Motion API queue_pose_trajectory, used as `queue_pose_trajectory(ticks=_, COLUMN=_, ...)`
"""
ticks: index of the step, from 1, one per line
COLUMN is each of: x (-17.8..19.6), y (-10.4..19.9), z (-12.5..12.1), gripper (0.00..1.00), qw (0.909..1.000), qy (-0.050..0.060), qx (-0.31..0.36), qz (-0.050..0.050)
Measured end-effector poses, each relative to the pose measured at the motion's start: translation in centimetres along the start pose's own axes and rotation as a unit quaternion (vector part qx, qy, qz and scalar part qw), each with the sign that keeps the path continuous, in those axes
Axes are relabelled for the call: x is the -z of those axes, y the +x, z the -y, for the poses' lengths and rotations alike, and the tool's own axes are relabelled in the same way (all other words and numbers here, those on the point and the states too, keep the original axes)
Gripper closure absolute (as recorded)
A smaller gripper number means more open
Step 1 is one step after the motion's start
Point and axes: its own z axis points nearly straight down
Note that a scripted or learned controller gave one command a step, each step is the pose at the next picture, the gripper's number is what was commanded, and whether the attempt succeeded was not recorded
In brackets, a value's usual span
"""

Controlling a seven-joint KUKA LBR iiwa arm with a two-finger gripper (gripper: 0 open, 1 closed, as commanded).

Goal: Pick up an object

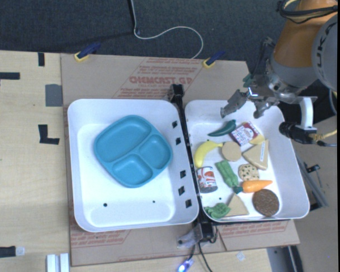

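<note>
— Fingers (234,104) of the gripper (246,105) are spread apart, holding nothing, above the right bin's (297,177) far end.
— Then drop straight onto the dark green pepper (221,129) just below; it lies apart from the crowded toy food.

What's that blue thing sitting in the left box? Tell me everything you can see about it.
It is a blue tray, plastic by the look of it, with rounded corners and three sunken compartments: one large and two smaller. It lies flat and right side up on the floor of the left white bin, turned at a slant to the bin's walls. Its compartments hold nothing. It sits near the middle of the bin, touching only the floor, well apart from the toy food in the other bin.
</note>
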Motion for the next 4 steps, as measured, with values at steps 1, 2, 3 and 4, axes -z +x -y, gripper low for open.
queue_pose_trajectory(ticks=1, x=2.3, y=3.7, z=6.5, gripper=0.00, qw=1.0000, qy=0.002, qx=0.001, qz=-0.001)
queue_pose_trajectory(ticks=2, x=14.0, y=5.1, z=14.0, gripper=0.00, qw=1.0000, qy=-0.006, qx=0.000, qz=0.000)
queue_pose_trajectory(ticks=3, x=14.3, y=5.1, z=13.8, gripper=1.00, qw=1.0000, qy=0.000, qx=0.000, qz=0.000)
queue_pose_trajectory(ticks=4, x=14.8, y=18.5, z=11.1, gripper=1.00, qw=1.0000, qy=-0.001, qx=0.007, qz=-0.001)
